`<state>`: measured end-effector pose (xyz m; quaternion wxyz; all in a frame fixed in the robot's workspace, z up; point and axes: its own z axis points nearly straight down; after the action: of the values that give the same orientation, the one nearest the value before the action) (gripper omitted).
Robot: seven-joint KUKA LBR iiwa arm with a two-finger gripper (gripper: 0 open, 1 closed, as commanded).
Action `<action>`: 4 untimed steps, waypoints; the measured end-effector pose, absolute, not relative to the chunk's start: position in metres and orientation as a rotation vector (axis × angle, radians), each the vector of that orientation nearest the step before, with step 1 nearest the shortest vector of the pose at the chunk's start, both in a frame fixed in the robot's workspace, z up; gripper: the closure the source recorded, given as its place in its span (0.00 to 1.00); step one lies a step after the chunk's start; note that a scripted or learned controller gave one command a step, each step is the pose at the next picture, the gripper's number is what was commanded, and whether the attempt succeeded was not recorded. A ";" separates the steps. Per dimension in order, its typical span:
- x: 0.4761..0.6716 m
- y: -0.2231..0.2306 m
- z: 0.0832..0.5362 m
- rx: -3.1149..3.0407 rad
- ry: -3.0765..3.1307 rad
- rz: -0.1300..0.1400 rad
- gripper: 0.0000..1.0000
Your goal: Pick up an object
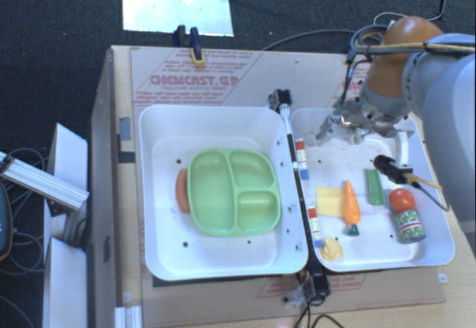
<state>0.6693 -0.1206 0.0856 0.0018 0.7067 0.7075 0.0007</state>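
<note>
- White plastic, smooth and shallow: two bins sit side by side on the desk [208, 70], the left bin [156, 170] and the right bin [439, 245].
- The hand [343, 128] hangs over the far end of the right bin; whether it is spread or pressed together I cannot tell, and nothing shows in it.
- Things to pick lie nearer the camera in the right bin: a tapered orange carrot [350, 204] touching a flat yellow slab [328, 200], a thin green stick [374, 187], a round-topped red-and-green can [406, 216], and a lumpy yellow piece [332, 248] near the front corner.
- The left bin holds a glossy green tray [232, 193] with three wells and an orange sausage shape [181, 190] tucked against its edge.
- Risks, as I judge them: the carrot and slab touch, so a closing grip may catch both or shove one aside.
- The can looks hard and rounded and could roll or squirt out.
- The stick and slab lie low against the slick floor, so the hand may close above them.
</note>
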 end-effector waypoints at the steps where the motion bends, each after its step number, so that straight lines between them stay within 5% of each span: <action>1: 0.669 -0.123 0.086 2.217 2.220 0.002 0.00; 4: 0.669 -0.121 0.085 2.215 2.224 0.001 0.00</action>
<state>0.6691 -0.1214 0.0851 0.0013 0.7058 0.7084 0.0003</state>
